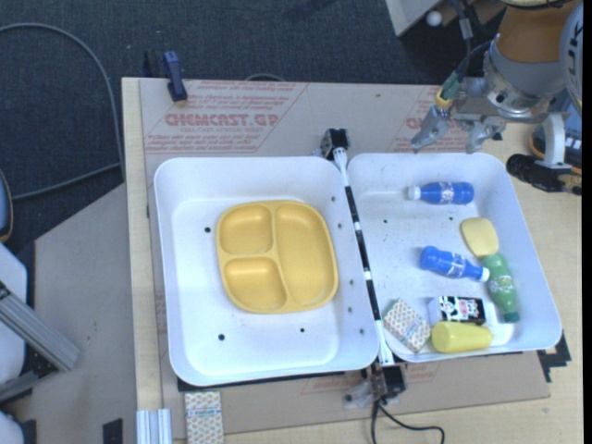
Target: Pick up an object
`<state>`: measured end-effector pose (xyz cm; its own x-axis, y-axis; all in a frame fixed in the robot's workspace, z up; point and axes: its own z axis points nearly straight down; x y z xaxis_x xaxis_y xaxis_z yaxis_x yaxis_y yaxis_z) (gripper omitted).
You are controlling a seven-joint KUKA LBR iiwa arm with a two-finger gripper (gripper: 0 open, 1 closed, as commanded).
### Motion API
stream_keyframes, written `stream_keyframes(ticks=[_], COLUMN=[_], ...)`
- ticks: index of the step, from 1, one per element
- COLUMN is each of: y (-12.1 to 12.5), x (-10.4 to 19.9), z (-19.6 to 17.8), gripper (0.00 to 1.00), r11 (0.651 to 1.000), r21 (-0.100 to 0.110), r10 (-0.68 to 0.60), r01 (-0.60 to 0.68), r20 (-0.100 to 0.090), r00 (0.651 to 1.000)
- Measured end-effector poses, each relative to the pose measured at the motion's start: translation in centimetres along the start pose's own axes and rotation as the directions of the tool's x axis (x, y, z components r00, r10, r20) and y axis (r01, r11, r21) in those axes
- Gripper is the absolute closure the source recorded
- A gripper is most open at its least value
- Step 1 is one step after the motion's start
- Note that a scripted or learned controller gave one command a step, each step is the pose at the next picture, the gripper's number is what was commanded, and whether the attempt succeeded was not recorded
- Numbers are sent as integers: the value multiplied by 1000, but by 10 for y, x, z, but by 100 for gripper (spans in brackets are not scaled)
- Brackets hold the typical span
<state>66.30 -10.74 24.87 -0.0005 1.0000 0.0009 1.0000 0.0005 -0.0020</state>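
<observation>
My gripper hangs above the far rim of the right bin, fingers spread open with nothing between them. Just below it inside that bin lies a blue bottle with a white cap. A second blue bottle lies mid-bin. A pale yellow oval piece and a green bottle sit along the right wall. Near the front lie a yellow block, a small black-and-white box and a patterned packet.
The left bin holds a yellow divided plate. Black clips join the bins at the centre seam. A blue clamp sits at the bench's far left corner. Cables and gear lie off the right edge.
</observation>
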Motion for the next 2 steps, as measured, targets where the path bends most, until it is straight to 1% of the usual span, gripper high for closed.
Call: stream_keyframes(ticks=[1, 2], y=[-6, -82], x=[2, -28], z=[157, 165], gripper=[0, 0], r11=[1000, 1000], r21=[2, 0], r10=[1, 2], r01=[-1, -2], r20=[0, 1], r00=[1000, 1000])
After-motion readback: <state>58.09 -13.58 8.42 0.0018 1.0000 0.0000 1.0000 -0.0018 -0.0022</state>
